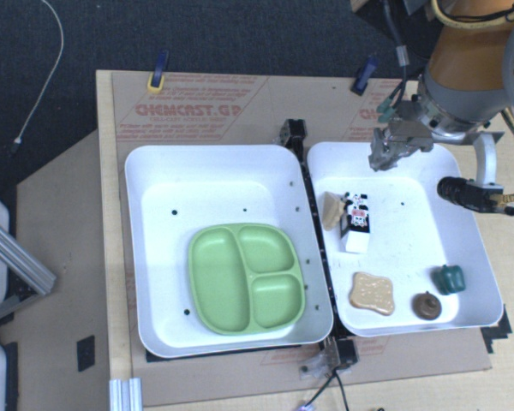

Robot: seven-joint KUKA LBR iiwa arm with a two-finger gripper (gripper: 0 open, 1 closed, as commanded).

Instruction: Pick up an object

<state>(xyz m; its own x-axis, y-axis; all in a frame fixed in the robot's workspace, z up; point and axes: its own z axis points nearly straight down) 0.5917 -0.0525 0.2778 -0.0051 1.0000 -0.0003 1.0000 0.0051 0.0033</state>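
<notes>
glossy green sectioned plate (244,278); flat toast slice (372,293); boxy carton (356,222).

Your tabletop (214,101) is a brown printed board. On it you have two white bins, touching: the left bin (154,195) and the right bin (463,255).

Two bins are set side by side. A divided plate (244,277) lies in the left bin (146,229). In the right bin (471,255), a carton (356,222) lies at centre left; a toast piece (372,293), a round item (427,306) and a small block (450,278) lie along the lower edge.
</notes>
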